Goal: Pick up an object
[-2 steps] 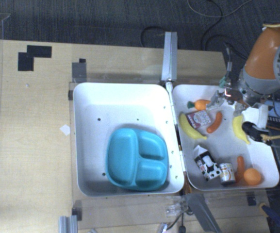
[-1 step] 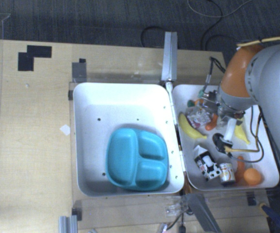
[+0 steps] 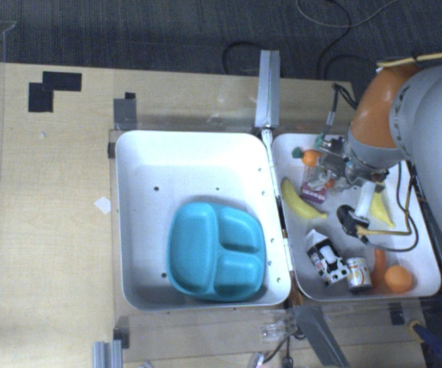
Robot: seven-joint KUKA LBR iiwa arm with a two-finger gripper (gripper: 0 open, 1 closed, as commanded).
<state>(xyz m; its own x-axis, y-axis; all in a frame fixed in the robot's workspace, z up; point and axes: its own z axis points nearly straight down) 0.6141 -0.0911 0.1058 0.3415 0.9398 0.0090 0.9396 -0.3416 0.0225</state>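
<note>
In the right bin (image 3: pixel 435 278), near its far left part, a small clear container with a purple base (image 3: pixel 315 188) sits directly under the end effector (image 3: pixel 329 176); it lies close against the fingers, but whether they are clamped on it or merely beside it cannot be made out at this size. Just left of and below it, a yellow banana (image 3: pixel 299 202) lies along the bin's left wall. A small orange ball (image 3: pixel 309 158) rests near the bin's far edge, just beside the end effector. Nearer the camera lie a black-and-white object (image 3: pixel 325 257) and, touching it, a small can (image 3: pixel 358 274) (its label is too blurred to read), with an orange fruit (image 3: pixel 397 279) in the near right corner. A black cable (image 3: pixel 374 236) loops from the wrist across the bin's middle. The arm (image 3: pixel 393 113), orange-banded, reaches in from the right. The left bin (image 3: pixel 140 167) holds a blue divided tray (image 3: pixel 217 250), upside-up, towards its near side. Both bins sit on the wooden surface (image 3: pixel 44 205).
</note>
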